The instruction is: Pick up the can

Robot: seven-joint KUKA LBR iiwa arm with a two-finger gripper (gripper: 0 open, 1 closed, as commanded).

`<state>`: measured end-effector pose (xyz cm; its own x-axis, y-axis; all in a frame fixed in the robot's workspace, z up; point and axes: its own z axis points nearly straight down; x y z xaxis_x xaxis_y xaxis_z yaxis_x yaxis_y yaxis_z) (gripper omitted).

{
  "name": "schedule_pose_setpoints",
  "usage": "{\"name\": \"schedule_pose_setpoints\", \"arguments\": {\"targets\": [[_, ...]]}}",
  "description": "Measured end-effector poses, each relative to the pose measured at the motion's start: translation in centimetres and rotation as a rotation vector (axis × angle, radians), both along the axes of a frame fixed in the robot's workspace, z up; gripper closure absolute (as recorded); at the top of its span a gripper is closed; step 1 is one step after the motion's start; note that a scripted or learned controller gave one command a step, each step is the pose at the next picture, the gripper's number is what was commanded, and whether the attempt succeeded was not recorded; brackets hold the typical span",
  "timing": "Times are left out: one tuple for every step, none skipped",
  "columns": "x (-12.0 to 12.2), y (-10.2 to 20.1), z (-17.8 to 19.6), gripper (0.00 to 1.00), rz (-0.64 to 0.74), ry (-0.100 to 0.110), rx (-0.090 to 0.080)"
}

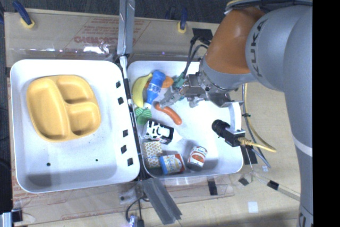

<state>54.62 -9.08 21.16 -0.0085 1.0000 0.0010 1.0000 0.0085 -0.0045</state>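
Fingers (pixel 171 97) hover over the sausage (pixel 169 113) — gap unclear — can (pixel 196 157) well apart.

A yellow sectioned tray (pixel 64 107) fills the left bin (pixel 21 167); a banana (pixel 139 90) and orange sausage (pixel 171 114) lie in the right bin (pixel 212 135).

Two bins (pixel 21 114), two cans (pixel 197 157), one banana (pixel 139 90).

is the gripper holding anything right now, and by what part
Cannot be told: the gripper sits low by the orange carrot. The can lies apart, untouched.
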Motion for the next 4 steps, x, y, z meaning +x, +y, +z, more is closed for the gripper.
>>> {"name": "schedule_pose_setpoints", "arguments": {"targets": [[-7.0, -2.8, 0.6, 0.0, 0.261, -0.002, 0.001], [0.7, -5.7, -11.8, 0.0, 0.287, -0.003, 0.0], [6.9, -5.9, -11.9, 0.0, 0.338, -0.004, 0.0], [3.8, -0.9, -12.0, 0.0, 0.331, -0.003, 0.0]]}}
